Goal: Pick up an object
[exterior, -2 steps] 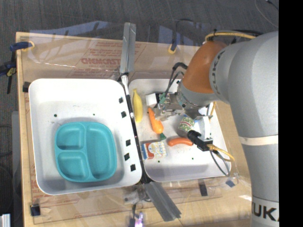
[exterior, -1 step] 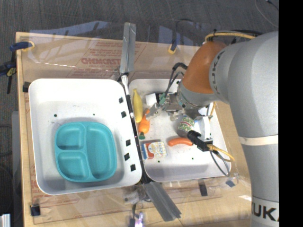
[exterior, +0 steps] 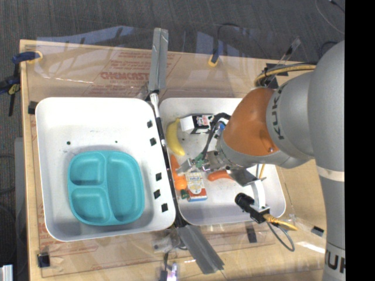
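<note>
Banana (exterior: pixel 174 138) lies lengthwise up-down in right bin (exterior: pixel 275 206); tool (exterior: pixel 206 164) state unclear.

Teal tray (exterior: pixel 106 187), yellow banana (exterior: pixel 174 138), white bins (exterior: pixel 53 119).

Red lettering reading roughly "CHEMCAST" runs across the clear plastic sheet (exterior: pixel 126 69) covering the worktop (exterior: pixel 26 151), behind the bins; smaller red lines near it are illegible. White letters "KU" stand on the grey arm (exterior: pixel 304 116), again at its lower segment
</note>
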`<state>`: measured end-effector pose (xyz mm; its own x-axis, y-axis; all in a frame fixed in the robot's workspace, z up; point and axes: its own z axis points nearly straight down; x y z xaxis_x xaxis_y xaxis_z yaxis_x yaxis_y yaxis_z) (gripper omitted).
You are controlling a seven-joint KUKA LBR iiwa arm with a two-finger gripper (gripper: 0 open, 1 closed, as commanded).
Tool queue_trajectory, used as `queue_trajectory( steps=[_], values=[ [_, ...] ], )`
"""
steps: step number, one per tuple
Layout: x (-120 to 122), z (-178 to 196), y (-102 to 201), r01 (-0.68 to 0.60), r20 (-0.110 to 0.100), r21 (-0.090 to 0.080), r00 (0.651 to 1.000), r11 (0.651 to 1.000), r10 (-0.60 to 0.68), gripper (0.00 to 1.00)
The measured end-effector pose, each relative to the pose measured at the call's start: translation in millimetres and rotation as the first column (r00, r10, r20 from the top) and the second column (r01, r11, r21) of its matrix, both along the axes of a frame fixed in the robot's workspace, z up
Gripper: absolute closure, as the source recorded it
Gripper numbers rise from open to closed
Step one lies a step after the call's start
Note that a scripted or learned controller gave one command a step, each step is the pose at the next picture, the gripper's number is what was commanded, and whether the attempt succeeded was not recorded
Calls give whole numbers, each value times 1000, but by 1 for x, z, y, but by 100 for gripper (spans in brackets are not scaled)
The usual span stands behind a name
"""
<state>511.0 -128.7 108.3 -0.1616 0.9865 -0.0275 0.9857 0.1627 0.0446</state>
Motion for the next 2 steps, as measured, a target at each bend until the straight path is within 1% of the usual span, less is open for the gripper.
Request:
queue_trajectory(
  steps=[1,2],
  values=[
    [-26,-7,-21,-39,-20,2,999,999,39,0],
    [-25,2,-17,-50,-26,9,998,999,51,100]
  ],
)
